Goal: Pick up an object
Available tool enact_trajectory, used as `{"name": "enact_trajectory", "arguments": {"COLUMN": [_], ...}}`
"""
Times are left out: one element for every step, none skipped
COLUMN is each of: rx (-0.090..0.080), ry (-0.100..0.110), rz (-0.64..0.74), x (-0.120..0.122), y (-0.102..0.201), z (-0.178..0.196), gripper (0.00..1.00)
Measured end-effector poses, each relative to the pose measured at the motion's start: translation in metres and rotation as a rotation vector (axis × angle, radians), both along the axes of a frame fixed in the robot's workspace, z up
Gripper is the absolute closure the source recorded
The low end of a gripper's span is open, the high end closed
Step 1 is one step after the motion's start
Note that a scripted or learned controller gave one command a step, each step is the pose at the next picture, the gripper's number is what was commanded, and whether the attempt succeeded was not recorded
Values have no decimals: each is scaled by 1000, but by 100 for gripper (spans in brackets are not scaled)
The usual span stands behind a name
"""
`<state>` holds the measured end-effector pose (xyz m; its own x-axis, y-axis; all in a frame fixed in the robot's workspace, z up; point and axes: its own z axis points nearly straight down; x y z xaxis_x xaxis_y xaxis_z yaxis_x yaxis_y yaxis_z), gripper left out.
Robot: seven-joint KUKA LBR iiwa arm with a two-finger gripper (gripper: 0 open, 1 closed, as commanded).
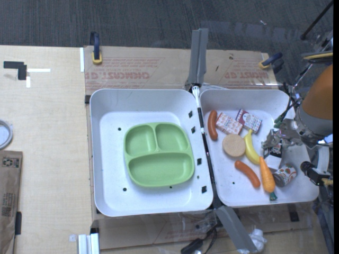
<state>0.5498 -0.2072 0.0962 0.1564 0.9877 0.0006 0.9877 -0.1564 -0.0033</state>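
Observation:
The right bin (233,190) holds several toy foods. An orange-red sausage (212,125) lies at its left, with two small printed boxes (229,123) (249,120) beside it. A tan round disc (233,145) touches a yellow banana (251,148). Below them lie a second sausage (248,173) and an orange carrot (266,178). A small can (285,175) lies on its side at the lower right. My gripper (274,143) hangs low over the bin's right part, just right of the banana and above the can. Wires and its own body hide its tips.
The left bin (98,157) bears a green divided plate (159,154). A grey post (198,57) rises behind the seam between the bins. My arm with its orange band (323,97) stands over the right bin's far right rim. Clamps sit on the cardboard behind.

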Motion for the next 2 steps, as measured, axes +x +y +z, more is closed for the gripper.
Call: {"name": "enact_trajectory", "arguments": {"rx": [0, -1], "ry": [1, -1], "rz": [0, 58], "x": [0, -35], "y": [0, 56], "z": [9, 94], "gripper": [100, 100]}}
